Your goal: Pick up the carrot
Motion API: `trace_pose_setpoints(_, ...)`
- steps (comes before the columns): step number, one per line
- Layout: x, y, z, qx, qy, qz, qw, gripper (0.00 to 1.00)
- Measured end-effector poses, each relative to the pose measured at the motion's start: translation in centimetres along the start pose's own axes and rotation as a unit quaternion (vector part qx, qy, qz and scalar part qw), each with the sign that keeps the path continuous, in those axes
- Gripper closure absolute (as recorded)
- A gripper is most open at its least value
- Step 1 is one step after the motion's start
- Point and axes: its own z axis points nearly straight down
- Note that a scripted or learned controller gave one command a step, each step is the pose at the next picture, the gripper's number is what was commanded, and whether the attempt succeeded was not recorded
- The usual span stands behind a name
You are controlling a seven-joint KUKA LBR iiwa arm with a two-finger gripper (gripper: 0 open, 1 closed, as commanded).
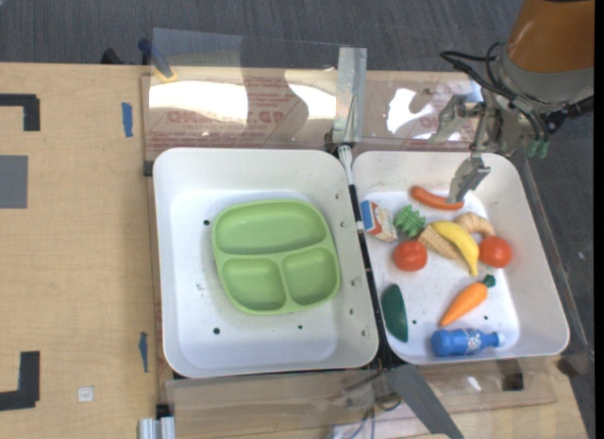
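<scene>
Nearest me, a blue bottle [464, 341] lies in the right bin [538, 267], the carrot [464, 301] just above it. My gripper [466, 180] hovers over a red chili [436, 199]; finger spread I cannot tell.

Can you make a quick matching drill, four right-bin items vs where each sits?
Things:
1. carrot
2. blue bottle
3. banana
4. chili pepper

Places:
A. far end, under the gripper
B. near edge of the right bin
C. middle, between two tomatoes
D. just above the bottle, green top toward the far right

Pairs: 1-D, 2-B, 3-C, 4-A
</scene>
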Motion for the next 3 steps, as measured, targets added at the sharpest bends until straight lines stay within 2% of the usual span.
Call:
trace_pose_setpoints(1, 4.5, -4.0, 13.9, 0.001, -0.003, -0.047, 0.9989, 0.0)
trace_pose_setpoints(2, 13.0, -6.2, 16.4, 0.001, -0.003, -0.016, 0.9999, 0.0)
trace_pose_setpoints(3, 5.2, -8.9, 16.6, 0.001, -0.002, 0.085, 0.9964, 0.0)
